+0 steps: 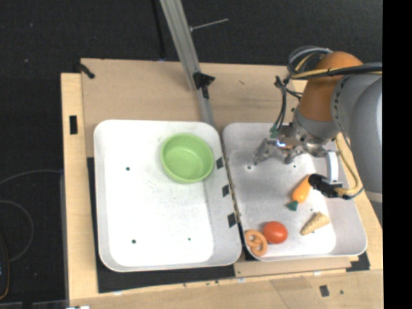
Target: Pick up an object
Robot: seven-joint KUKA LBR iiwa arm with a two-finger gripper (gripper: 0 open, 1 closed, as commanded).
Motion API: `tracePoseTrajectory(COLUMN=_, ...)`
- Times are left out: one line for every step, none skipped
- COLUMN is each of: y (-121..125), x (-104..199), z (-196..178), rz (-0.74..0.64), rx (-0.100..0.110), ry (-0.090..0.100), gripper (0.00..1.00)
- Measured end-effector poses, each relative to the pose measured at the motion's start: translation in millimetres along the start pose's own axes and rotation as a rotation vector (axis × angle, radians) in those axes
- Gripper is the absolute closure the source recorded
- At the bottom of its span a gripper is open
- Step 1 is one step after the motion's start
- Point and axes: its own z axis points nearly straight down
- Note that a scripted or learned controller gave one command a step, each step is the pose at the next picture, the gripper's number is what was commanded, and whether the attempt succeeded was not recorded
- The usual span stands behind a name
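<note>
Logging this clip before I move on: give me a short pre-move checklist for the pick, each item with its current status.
1. Targets in the right bin: carrot, tomato, wedge-shaped piece, orange slice: ok.
2. Pincer over the right bin's upper part: ok.
3. Pincer lined up above an item: not ok, bare floor lies beneath it.
4. Pincer gripping something: cannot tell.
5. Carrot apart from neighbours: ok; tomato touches the orange slice: not ok.
6. Green bowl sits in the left bin, away from the arm: ok.
</note>
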Motion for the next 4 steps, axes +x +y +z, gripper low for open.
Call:
tracePoseTrajectory(y=2.7, x=-0.9, z=-16.0, rz=0.002, rx=-0.010, ry=0.000, gripper=1.00)
tracePoseTrajectory(y=11.9, x=-7.1, z=-76.4, rz=-0.001, rx=-0.013, ry=0.001, gripper=1.00)
tracePoseTrajectory(y=13.3, x=-8.7, z=-131.6, rz=-0.005, rx=-0.013, ry=0.001, gripper=1.00)
tracePoseTrajectory(y=12.6, x=33.8, z=-137.0, rz=-0.009, rx=-0.006, ry=0.003, gripper=1.00)
